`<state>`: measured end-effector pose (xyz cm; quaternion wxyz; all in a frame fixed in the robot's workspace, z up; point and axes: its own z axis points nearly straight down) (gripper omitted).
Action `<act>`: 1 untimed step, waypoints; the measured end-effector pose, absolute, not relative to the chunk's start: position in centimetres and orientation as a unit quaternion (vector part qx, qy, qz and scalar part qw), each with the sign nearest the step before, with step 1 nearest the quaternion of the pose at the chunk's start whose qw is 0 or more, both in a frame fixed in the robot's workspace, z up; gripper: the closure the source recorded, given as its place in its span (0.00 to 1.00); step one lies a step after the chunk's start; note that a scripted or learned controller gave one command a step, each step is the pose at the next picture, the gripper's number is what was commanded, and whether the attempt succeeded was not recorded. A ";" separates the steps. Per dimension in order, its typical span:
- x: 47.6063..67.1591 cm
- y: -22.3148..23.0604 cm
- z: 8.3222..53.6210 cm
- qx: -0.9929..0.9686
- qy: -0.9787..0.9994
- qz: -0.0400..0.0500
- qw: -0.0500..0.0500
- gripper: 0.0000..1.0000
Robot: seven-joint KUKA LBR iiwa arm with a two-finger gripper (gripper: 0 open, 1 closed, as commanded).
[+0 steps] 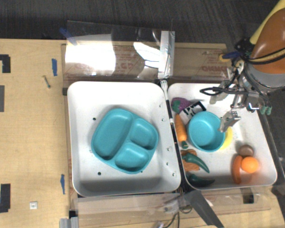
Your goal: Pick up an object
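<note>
The right bin (213,90) holds a teal bowl (205,131) with a yellow piece (228,136) peeking out at its right side. An orange carrot (181,128) lies along the bin's left wall, with a purple eggplant (179,103) and a black-and-white item (194,108) behind it. Green toy vegetables (195,163) lie in front of the bowl. An orange ball (250,165), a red-orange piece (236,169) and a brown piece (246,150) sit at the front right. My gripper (229,120) hangs over the bowl's right rim, with nothing seen in it.
The left bin (85,103) holds a teal divided plate (125,139). A clear taped panel (133,56) stands behind the bins. The arm's orange band (273,42) and cables come in from the upper right. Cardboard bench surface (23,141) lies to the left.
</note>
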<state>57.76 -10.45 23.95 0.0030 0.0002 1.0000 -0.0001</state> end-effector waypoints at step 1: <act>59.4 -18.4 9.3 0.034 0.999 -0.001 0.006 0.00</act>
